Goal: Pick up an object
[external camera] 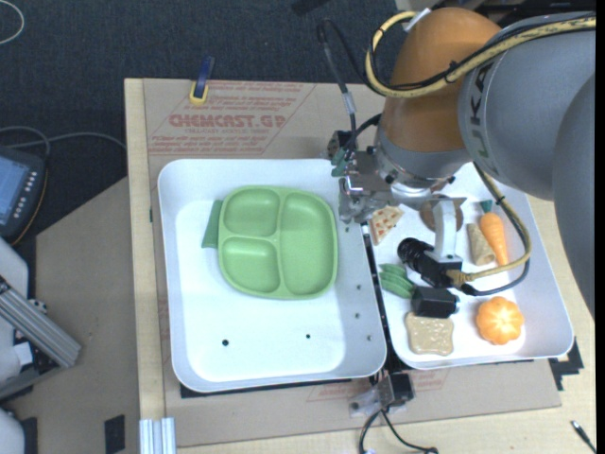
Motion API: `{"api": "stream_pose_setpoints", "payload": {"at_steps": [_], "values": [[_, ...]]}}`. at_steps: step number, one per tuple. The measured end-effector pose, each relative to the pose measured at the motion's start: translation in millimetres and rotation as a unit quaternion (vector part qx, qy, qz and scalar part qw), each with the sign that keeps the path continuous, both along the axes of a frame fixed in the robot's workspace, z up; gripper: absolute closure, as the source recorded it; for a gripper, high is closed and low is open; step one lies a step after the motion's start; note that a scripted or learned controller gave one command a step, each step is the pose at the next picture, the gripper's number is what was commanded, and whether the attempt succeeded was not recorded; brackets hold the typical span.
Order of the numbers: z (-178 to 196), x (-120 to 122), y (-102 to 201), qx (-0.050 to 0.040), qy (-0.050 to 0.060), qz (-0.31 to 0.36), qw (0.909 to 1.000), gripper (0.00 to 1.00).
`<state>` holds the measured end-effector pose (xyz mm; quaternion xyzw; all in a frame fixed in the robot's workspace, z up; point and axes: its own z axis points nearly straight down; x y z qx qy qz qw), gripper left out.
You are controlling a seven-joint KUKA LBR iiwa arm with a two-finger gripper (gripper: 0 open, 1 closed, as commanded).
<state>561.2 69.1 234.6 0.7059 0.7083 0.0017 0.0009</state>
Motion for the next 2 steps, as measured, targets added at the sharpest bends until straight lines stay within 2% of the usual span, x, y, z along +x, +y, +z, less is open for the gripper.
{"api": "stream_pose_setpoints", "payload": {"at_steps": [1,2], "values": [[-19.0,-6.1,-1.9,-0.0006,0.004,-0.002,1.0000,1.00],[-11.6,8.6,-3.3,-0.0006,0.000,-0.001,1.0000,1.00]]}}
